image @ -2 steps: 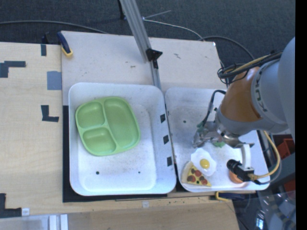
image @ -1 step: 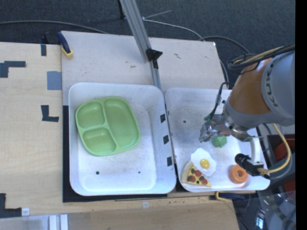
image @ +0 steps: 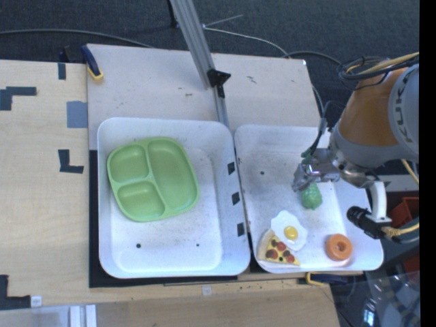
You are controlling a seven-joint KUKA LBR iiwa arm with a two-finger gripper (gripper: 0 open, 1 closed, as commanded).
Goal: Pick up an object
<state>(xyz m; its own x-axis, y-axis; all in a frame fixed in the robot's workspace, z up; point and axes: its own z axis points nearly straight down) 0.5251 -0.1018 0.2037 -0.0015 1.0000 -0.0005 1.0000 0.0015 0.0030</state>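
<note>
While hand (image: 308, 180) hangs just above green toy broccoli (image: 312, 197) in right bin (image: 272, 148), grip state unreadable; broccoli looks light, rigid, bumpy; pinch across crown.

A pale wooden counter (image: 41, 203) is sitting on dark carpeted floor (image: 68, 5). Grey tape patches (image: 76, 113) are marking its surface. A metal rail (image: 192, 29) is crossing overhead at a slant, and thin cables (image: 266, 43) are trailing across the floor.
</note>
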